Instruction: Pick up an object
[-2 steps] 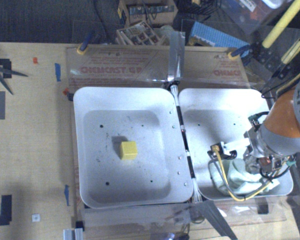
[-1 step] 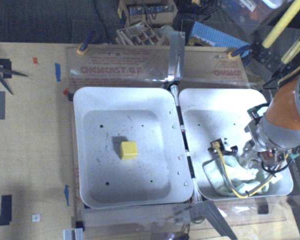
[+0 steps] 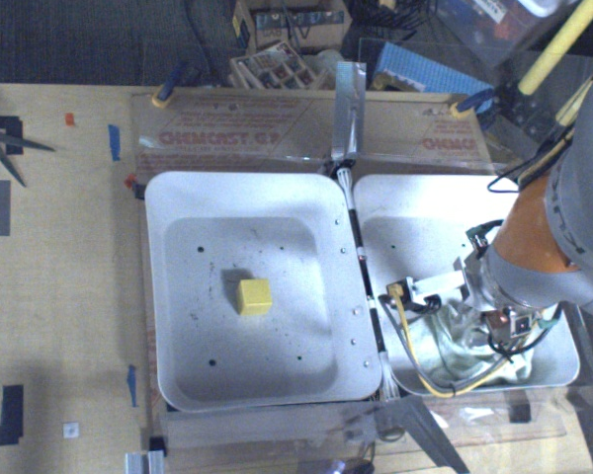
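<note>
1. My claw [image 3: 462, 336] hung low in the right bin [image 3: 415, 205], near its front wall; whether it was spread or pressed together I could not tell
2. The yellow block [image 3: 255, 296] lay mid-floor in the left bin [image 3: 178, 205], well apart from my claw

The pale wooden counter [image 3: 59, 294] bears two shallow white bins side by side; the left bin [image 3: 168, 294] touches the right bin [image 3: 415, 200]. Blue tape strips [image 3: 114, 142] lie on the counter's bare left part.
</note>
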Robot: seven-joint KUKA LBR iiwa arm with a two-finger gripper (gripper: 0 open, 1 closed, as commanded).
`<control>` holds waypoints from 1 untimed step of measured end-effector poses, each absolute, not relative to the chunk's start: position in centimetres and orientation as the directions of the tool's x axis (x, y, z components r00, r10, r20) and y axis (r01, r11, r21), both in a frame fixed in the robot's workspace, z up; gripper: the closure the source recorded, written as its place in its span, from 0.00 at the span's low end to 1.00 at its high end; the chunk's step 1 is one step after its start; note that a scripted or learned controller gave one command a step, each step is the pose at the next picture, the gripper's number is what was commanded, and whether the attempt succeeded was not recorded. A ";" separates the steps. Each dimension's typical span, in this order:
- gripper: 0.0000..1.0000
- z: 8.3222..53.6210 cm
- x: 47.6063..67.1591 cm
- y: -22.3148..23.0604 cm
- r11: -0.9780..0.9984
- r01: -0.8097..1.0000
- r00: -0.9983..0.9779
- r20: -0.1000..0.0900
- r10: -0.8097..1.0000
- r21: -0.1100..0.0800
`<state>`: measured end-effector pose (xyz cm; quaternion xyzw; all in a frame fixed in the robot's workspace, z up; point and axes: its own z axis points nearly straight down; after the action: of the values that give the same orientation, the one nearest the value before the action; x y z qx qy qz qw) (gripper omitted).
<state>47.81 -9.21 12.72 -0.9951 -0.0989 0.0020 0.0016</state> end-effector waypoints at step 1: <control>1.00 13.6 47.8 -9.3 -0.981 0.193 0.981 -0.004 0.193 -0.004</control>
<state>47.80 -9.35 13.65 -0.9953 -0.0969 0.0022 0.0018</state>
